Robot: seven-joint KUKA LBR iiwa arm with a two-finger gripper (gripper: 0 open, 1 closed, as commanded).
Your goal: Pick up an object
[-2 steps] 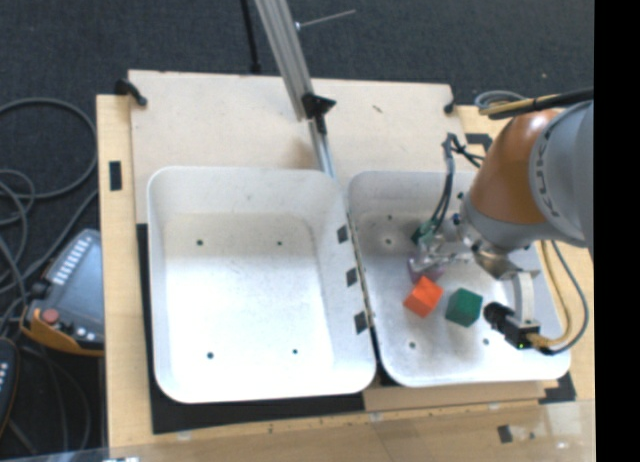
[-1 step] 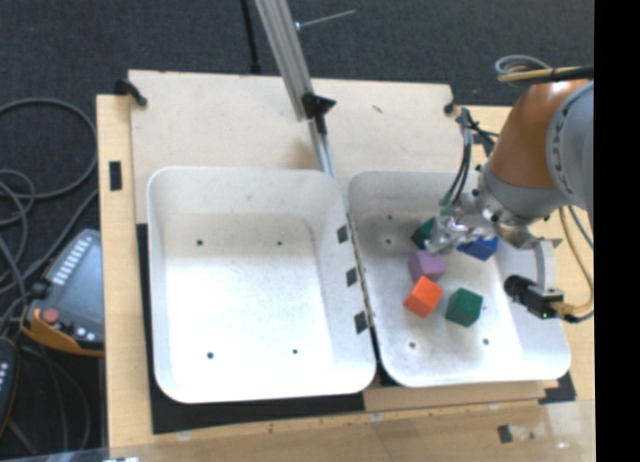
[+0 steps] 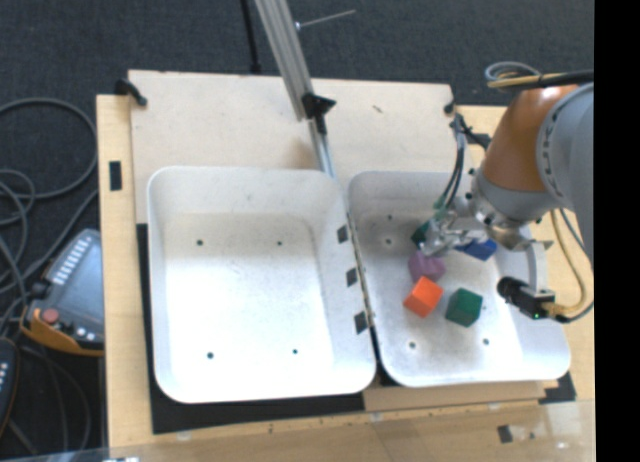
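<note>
the gripper (image 3: 437,241) is low in the right bin (image 3: 400,360), and i cannot tell how its jaws stand. a purple block (image 3: 428,266) sits right under the jaws, maybe touching. an orange block (image 3: 423,296) and a green block (image 3: 464,307) lie a bit past it. a blue block (image 3: 481,248) is just beside the jaws.

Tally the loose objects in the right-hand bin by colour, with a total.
Purple block: 1
Orange cube: 1
Green cube: 1
Blue block, partly hidden under the arm: 1
Total: 4
</note>
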